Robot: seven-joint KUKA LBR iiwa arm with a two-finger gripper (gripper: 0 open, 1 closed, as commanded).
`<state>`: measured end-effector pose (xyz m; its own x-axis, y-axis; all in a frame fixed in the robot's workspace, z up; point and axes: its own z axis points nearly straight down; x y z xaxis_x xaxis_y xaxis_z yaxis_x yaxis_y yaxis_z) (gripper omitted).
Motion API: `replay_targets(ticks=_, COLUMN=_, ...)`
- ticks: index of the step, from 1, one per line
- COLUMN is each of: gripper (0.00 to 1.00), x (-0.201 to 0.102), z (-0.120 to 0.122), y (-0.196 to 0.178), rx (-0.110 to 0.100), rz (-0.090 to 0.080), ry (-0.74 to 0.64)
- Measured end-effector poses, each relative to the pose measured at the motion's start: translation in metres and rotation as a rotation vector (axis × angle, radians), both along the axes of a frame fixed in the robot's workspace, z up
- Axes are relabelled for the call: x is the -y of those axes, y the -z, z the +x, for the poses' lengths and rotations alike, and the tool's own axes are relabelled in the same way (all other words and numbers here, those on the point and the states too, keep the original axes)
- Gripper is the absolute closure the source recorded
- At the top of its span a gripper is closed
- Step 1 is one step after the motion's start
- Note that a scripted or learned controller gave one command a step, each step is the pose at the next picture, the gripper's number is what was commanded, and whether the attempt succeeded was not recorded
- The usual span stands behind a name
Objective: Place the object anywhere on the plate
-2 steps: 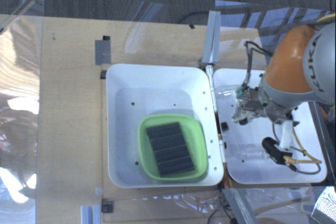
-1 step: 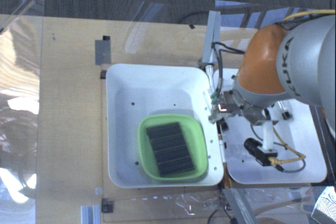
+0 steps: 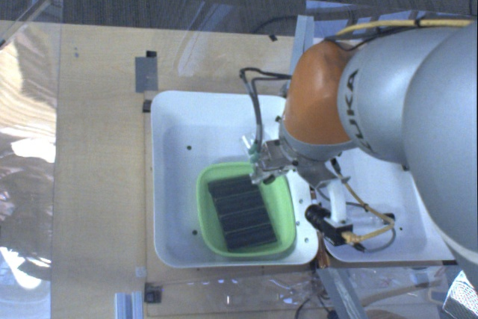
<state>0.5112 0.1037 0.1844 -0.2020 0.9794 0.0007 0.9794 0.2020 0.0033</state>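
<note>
A green square plate [image 3: 208, 190] with raised edges rests in the near half of the left white bin [image 3: 173, 153]. A dark ridged rectangular object [image 3: 240, 214] lies flat on the plate, running from its far side to its near side. My gripper [image 3: 261, 165] hangs at the plate's far right corner, right by the object's far end. The grey arm with its orange band [image 3: 317, 101] hides most of the gripper from above. Nothing can be seen held in it.
The right white bin [image 3: 385, 190] lies mostly under the arm. Cables and a black and yellow connector [image 3: 330, 226] hang over the wall between the two bins. Bare white floor of the left bin shows at its far and left sides.
</note>
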Motion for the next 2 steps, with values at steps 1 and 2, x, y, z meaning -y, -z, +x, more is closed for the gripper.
replay_targets(ticks=1, gripper=0.00, x=0.000, z=0.000, y=0.000, rx=0.000, rz=0.000, ry=0.001)
replay_targets(ticks=2, gripper=0.00, x=0.050, z=0.029, y=-0.001, rx=0.004, rz=0.000, ry=0.029)
